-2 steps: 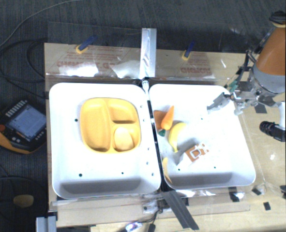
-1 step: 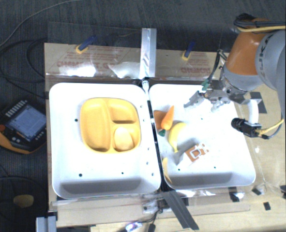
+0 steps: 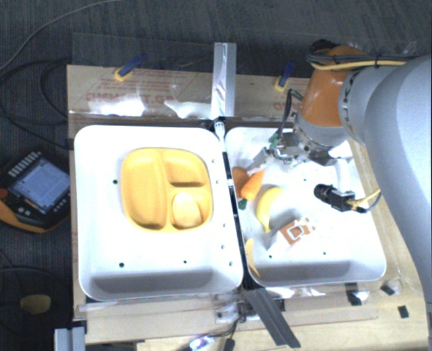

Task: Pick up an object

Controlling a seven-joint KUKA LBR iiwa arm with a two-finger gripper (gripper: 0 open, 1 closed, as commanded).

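Near rim of the right bin (image 3: pixel 325 273): small orange-and-white block (image 3: pixel 297 231), light, stiff. Just beyond it, banana (image 3: pixel 267 206), smooth, curved; take it across the middle. Carrot (image 3: pixel 248 183) touches it. Farthest, your tool (image 3: pixel 278 149); whether apart or together, cannot tell.

We took this for a robotics lab: the grey arm (image 3: pixel 391 123) reached over a plywood desk (image 3: pixel 164 86) carrying two white bins (image 3: pixel 99 269), and left of the desk a control pendant (image 3: pixel 27 190) and loose cables (image 3: pixel 62 13) lay on dark carpet.
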